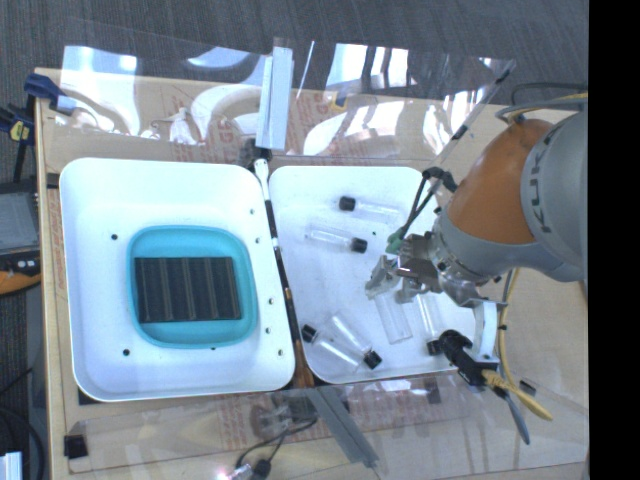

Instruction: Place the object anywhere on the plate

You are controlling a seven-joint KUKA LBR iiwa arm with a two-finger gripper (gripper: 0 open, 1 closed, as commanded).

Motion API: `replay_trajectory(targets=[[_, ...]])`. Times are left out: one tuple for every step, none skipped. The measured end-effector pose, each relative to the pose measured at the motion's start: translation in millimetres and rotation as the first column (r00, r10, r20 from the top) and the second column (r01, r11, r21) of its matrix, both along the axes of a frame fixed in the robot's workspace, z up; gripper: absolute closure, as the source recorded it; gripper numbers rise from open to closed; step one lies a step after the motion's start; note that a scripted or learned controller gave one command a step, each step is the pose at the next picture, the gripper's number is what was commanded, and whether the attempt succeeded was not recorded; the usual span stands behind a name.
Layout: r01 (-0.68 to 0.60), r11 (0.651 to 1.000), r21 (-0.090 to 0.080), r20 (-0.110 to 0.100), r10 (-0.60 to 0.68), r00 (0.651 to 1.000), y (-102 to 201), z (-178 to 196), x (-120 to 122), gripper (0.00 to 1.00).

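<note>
the pincer (pixel 392 280) hangs over the right bin (pixel 300 193), above clear black-capped vials (pixel 337 343); i cannot tell its state. the teal plate (pixel 190 243) sits in the left bin (pixel 85 183).

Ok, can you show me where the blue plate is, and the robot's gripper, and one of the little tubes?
blue plate (pixel 192 245): camera view, on its upper rim.
gripper (pixel 392 280): camera view, midway between its fingertips.
little tube with a black cap (pixel 338 240): camera view, on its clear body.
</note>
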State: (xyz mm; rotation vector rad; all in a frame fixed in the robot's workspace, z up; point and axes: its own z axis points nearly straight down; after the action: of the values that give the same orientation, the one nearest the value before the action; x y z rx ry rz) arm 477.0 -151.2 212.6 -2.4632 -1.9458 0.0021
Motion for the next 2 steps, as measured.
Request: replay_trajectory(targets=[[-0.099,0.995,-0.001,-0.003,0.099,0.995,77.5,-22.0,-0.6,1.0],[-0.289,0.957,0.0,0.0,0.289,0.957,156.8,-21.8,28.1,1.0]])
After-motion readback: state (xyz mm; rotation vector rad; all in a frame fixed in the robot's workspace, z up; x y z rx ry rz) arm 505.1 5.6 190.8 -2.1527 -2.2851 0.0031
